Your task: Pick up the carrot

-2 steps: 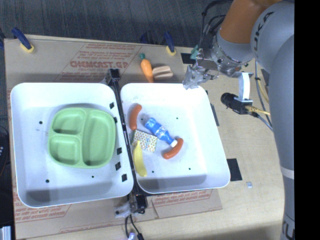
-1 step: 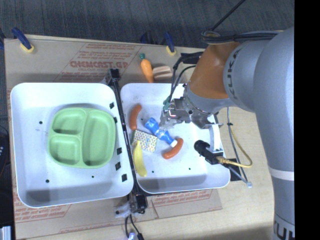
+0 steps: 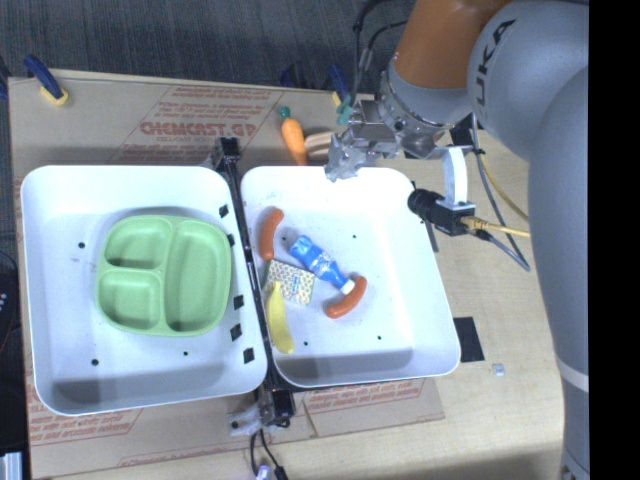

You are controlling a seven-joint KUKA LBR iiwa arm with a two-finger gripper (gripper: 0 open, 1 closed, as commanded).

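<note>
Pincer [image 3: 345, 163] (grip state unclear, fingers blurred) hovers beside the carrot [image 3: 292, 138] behind the bins.

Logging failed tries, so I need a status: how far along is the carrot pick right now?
Done: little that shows. The carrot lies on the cardboard behind the right bin, outside both bins and not lifted. In hand: the gripper hangs over the bin's back rim, just right of the carrot, with nothing visible in it. Left: move onto the carrot, grasp it and lift.
</note>
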